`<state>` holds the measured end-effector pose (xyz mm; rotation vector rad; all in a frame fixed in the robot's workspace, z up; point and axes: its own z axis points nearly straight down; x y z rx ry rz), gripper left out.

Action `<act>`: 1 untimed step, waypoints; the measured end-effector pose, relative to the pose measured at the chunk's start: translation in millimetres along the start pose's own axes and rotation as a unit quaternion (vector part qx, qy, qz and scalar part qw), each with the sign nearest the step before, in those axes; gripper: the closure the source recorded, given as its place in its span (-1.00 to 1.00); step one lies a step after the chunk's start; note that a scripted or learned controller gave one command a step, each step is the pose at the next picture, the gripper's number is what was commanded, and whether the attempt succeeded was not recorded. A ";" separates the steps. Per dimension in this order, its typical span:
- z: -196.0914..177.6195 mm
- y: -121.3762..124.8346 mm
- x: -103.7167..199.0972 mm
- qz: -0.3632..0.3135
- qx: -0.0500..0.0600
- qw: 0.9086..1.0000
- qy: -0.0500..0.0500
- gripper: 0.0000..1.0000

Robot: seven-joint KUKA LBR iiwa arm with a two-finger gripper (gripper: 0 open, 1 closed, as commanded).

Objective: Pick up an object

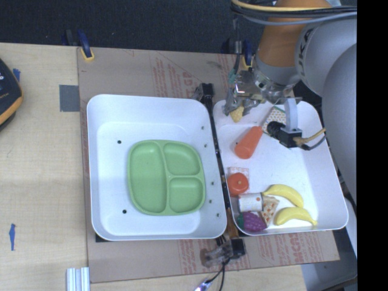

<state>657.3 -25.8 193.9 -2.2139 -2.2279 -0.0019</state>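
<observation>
A: Camera view, arm entry. Where is the claw [239,103]?

B: Upper right of the frame, low over the far left corner of the right bin [321,180]. Small yellow piece [237,114] sits right at its tips. Cannot tell whether it is gripped, or whether the claw is open or closed.

A: Right bin contents?

B: Orange carrot [248,142] lying at a slant just below the claw, apart from it. Lower down, an orange cup [237,181], a white can [249,202], a purple item [253,222], and two bananas [290,205] near the bottom right corner.

A: Left bin [103,162]?

B: Centre of frame, on the desk [36,180]. Green divided plate [165,176] lies flat in it.
</observation>
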 end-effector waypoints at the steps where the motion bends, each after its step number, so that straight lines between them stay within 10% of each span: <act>1: -0.4 -55.0 14.7 0.001 0.003 1.000 -0.001 1.00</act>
